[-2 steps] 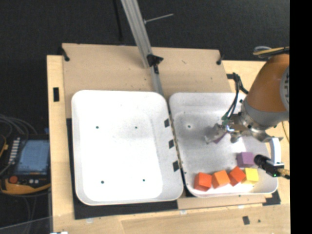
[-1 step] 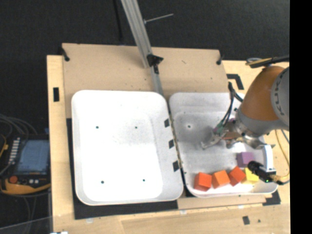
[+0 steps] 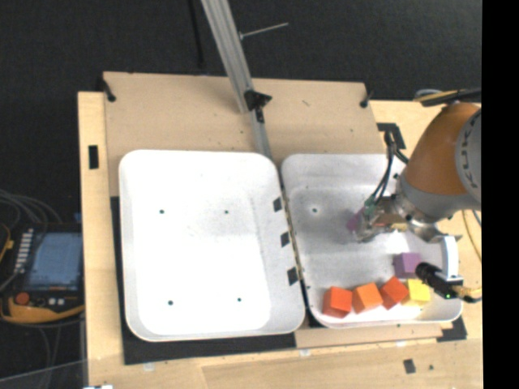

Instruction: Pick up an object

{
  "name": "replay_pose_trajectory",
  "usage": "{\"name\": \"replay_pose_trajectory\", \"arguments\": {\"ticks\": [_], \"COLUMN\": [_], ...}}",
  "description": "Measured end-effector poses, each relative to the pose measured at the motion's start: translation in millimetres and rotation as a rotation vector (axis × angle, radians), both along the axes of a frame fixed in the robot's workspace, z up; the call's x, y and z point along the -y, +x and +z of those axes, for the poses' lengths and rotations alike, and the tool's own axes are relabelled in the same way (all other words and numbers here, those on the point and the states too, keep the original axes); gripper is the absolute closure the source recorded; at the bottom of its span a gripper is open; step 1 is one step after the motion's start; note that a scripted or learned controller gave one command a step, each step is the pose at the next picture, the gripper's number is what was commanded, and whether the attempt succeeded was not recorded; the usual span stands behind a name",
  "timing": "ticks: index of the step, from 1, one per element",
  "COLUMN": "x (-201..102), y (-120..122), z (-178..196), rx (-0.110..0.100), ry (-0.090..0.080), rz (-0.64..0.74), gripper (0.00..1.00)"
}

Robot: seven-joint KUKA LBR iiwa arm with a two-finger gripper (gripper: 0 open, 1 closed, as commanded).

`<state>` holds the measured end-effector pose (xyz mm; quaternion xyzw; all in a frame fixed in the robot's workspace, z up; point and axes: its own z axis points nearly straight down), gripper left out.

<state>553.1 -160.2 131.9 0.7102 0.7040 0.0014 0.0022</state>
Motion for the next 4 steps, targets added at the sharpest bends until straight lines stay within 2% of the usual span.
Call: {"name": "replay_pose_trajectory", "arguments": {"ticks": [1,2,3,4], "x": [-3.4,-2.0,-48.3,-97.6], "y": [1.3,2.7,15.4,27.1], "z": [63.4,86.7,99.1,89.9], "rx": [0.003,0.0,-0.001,-0.005], "ry": [-0.001,0.0,0.002,0.002], "rz": [0.012,0.012,0.016,0.015], "gripper": [1.0,1.0,1.0,1.0]}}
